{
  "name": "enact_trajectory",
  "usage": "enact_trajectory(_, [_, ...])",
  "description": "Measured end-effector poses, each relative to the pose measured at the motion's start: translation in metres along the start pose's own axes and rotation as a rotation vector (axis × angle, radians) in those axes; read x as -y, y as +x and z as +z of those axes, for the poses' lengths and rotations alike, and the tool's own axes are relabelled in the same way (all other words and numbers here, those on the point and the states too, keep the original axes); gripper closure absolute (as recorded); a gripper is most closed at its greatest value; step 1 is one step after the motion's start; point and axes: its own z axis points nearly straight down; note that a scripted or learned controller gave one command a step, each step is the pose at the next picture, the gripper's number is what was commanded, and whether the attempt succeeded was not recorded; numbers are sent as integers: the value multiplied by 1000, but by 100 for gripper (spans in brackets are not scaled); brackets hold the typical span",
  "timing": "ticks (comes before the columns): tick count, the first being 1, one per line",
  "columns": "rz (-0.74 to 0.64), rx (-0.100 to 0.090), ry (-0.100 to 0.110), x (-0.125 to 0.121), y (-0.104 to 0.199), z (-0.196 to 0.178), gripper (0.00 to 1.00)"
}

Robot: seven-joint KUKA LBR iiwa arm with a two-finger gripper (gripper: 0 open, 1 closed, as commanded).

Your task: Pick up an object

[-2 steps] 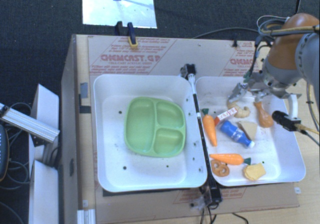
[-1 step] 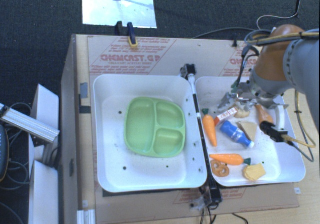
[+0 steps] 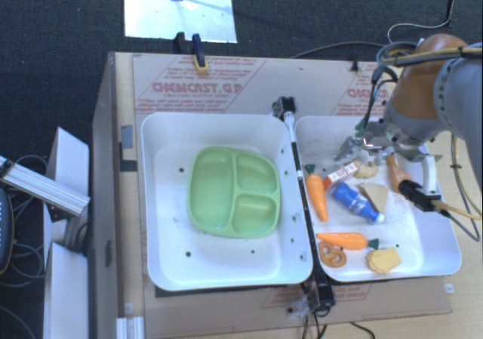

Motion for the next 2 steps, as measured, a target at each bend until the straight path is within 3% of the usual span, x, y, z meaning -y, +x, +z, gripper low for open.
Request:
enact_trajectory(1, [0, 2, -3, -43, -51, -73, 0])
enact_trajectory(2, [0, -1, 2, 23, -22, -59, 0])
